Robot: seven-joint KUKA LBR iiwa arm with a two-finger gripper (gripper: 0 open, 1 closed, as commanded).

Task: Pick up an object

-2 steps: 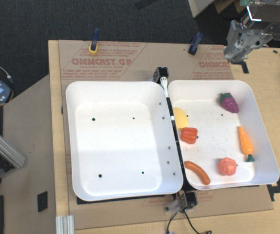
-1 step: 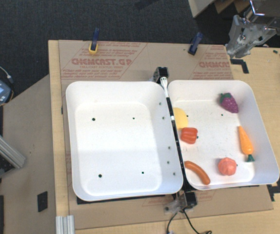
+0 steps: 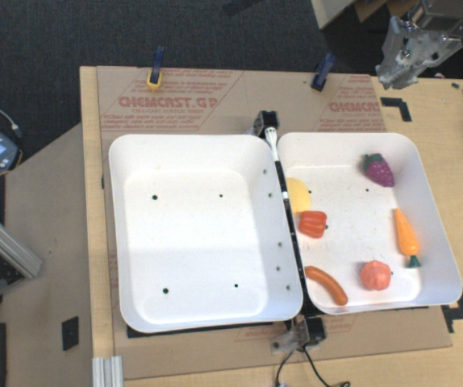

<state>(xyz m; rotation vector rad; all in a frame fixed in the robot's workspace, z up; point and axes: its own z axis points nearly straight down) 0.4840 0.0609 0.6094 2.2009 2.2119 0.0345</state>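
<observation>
Red print reading "CHEMCAST GP" runs across the brown protective sheet (image 3: 207, 95) that covers the bench board behind the left white bin (image 3: 127, 216), the letters large and partly faded. Smaller red lines above and below that brand name are too fine to read. The same red print repeats on the sheet behind the right white bin (image 3: 433, 240), where only a fragment of the word shows and cannot be made out in full.
</observation>
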